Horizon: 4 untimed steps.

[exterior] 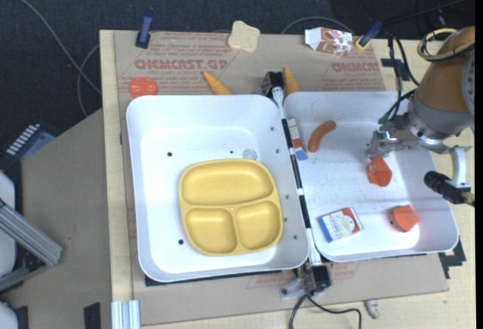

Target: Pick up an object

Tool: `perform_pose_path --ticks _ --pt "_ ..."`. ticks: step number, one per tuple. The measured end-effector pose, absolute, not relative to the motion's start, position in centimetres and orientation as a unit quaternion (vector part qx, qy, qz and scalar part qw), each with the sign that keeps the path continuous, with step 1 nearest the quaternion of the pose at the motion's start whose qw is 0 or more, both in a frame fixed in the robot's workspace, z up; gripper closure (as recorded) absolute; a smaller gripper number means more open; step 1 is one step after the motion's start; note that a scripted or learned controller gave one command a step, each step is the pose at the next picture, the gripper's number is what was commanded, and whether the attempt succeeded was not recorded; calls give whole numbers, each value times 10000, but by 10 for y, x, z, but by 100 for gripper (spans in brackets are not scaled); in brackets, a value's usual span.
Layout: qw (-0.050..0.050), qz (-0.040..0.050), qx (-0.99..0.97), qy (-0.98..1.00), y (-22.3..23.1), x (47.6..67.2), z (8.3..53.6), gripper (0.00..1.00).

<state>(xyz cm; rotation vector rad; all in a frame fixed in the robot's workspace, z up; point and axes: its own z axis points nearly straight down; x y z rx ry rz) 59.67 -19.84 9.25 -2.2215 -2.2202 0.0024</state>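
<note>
In the right bin [355, 112] lie a red-brown sausage [322, 133], a red-orange lump [379, 172], an orange piece [405, 218] near the right wall, and a small blue-and-white carton [340, 224] at the front. My gripper [382, 143] hangs low at the end of the grey arm, just above and behind the red-orange lump, close to touching it. The arm's orange band [445, 82] rises at the right edge. The wrist hides how the gripper stands.
The left bin [151, 131] holds a yellow divided plate [230, 204] and a small grey disc [250, 155]. Behind the bins on the cardboard lie a bread slice [244, 35], two carrots [216, 83], an orange disc [143, 87], a blue clip [144, 27] and a small carton [329, 39].
</note>
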Motion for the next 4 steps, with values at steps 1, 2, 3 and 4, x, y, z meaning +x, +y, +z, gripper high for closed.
perform_pose_path --ticks 1,2,3,4 --pt "10 2 -7074 -7068 -188 570 97 100" --pt "-22 -5 -7072 -7070 -198 520 86 100" --pt "-4 -9 -7063 -7079 -83 533 185 100" --pt "-1 0 -7069 -7073 -84 532 185 0"
